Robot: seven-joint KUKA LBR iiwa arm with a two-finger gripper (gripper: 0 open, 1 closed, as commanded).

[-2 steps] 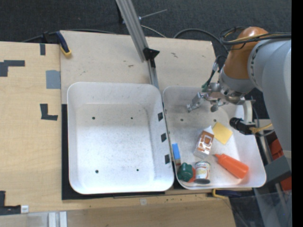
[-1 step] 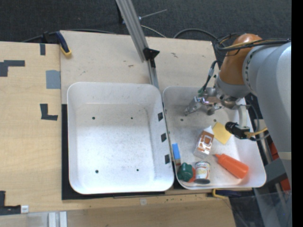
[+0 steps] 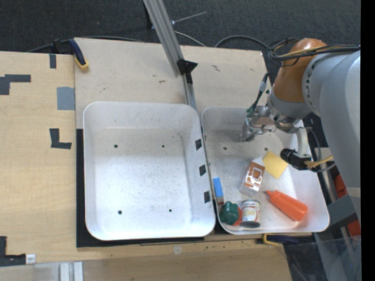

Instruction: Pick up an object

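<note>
Reaching in from three o'clock, the grey arm (image 3: 328, 86) with its orange band sets the gripper (image 3: 249, 132) low over the upper part of the right bin (image 3: 225, 119). Whether the fingers are spread or pressed together cannot be told from this slanted overhead view; nothing is seen between them.

Objects lie in the right bin's lower half, at five to six o'clock of the gripper and apart from it. A yellow block (image 3: 275, 164) sits nearest, with an orange-and-white packet (image 3: 254, 177) just beside it at eight o'clock. An orange bottle-shaped item (image 3: 287, 205) lies tilted toward the bin's four o'clock corner. A small can (image 3: 250, 212) and a green object (image 3: 230, 213) rest side by side at the lower rim, and a blue stick (image 3: 218, 189) lies along the left wall.

Adjoining at nine o'clock, the left bin (image 3: 140, 168) stands on the table (image 3: 35, 174).
</note>
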